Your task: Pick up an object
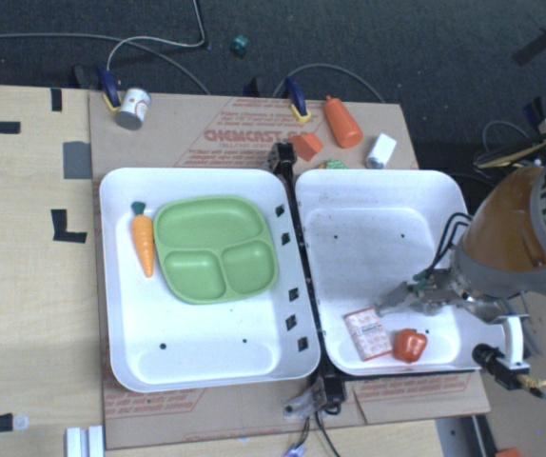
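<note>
A red tomato (408, 345) lies beside a packet (366, 334).

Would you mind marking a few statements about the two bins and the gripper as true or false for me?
1. The green divided plate lies in the left bin. True.
2. The toy carrot rests on top of the plate. False: it lies on the bin floor, to the left of the plate.
3. The red tomato-like toy is in the right bin. True.
4. The small printed packet sits in the left bin. False: it lies in the right bin, just left of the red toy.
5. The gripper is over the left bin. False: it is over the right bin, above the packet and red toy.
</note>
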